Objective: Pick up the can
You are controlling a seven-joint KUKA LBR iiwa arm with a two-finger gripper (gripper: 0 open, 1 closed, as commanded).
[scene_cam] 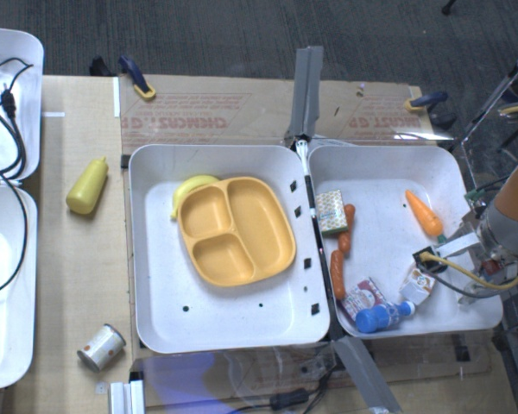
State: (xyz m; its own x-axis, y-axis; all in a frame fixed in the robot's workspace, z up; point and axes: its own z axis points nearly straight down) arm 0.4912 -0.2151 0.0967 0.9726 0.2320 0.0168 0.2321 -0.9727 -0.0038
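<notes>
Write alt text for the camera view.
The can lies on its side on the bench left of the two white bins, far from the arm at the right bin's right edge. The left bin holds a yellow tray; the right holds a carrot, sausages and packets.

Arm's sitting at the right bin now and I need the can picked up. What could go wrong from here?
The can lies on its side on the bench, outside both bins, past the left bin; the gripper is at the right bin's far edge, so reach may fall short. Crossing over, the arm could clip the yellow divided plate. Lying sideways, the can may roll when touched.
</notes>
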